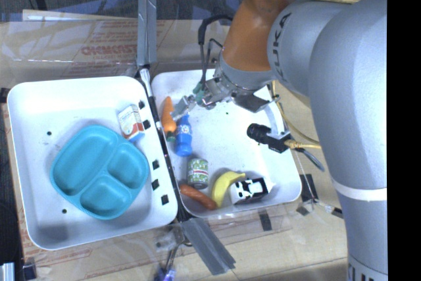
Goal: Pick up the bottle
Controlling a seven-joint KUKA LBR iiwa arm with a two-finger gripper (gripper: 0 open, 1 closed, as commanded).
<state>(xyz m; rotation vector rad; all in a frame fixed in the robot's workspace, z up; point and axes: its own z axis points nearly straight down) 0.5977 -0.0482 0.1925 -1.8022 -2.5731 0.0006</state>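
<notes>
From above, the big grey arm with its orange band point(253, 33) comes in from the right and bends down over the right-hand shallow white bin point(289, 171). Its tool point(197, 97) hangs low near that bin's upper left corner, just above and to the right of the small blue plastic bottle point(182, 136). How the tool is set, apart or together, I cannot tell from here; nothing sits visibly in its grip. The bottle lies in the right bin close against the left wall, with an orange carrot-shaped piece point(169, 115) touching it on its left side. Below the bottle stands a small green-labelled can point(197, 172), and further down along the bin's near edge lie a reddish-orange sausage-shaped piece point(196, 196), a yellow banana point(225, 186) and a black-and-white boxy object point(248, 189), all close together. In the left-hand white bin point(39, 102) rests a light blue divided plastic plate point(100, 171), and a small white carton with red and blue print point(130, 121) leans near the wall between the two bins. Both bins sit side by side on the wooden table point(72, 39).
</notes>
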